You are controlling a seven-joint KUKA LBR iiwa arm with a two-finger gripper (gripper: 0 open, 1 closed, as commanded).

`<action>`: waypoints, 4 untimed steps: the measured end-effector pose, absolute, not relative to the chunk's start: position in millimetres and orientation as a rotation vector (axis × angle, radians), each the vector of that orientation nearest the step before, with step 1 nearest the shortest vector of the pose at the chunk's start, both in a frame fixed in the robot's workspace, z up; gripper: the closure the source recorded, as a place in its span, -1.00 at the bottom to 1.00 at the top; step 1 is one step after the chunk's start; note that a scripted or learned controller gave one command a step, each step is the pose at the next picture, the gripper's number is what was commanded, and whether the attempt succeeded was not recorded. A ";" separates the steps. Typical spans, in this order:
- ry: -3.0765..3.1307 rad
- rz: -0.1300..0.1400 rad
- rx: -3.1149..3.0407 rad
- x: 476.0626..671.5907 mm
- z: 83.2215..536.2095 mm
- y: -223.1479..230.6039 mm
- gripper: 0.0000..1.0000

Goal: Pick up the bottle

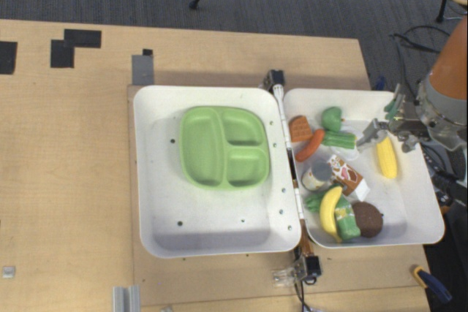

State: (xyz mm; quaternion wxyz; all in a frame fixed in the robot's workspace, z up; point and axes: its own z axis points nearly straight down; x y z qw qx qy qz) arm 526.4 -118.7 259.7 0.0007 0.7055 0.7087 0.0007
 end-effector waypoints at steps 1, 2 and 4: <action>2.173 0.005 2.264 604.1 336.4 -74.5 -1.00; 2.177 0.007 2.258 604.8 347.2 -74.3 1.00; 2.286 0.003 2.153 537.9 259.6 36.8 1.00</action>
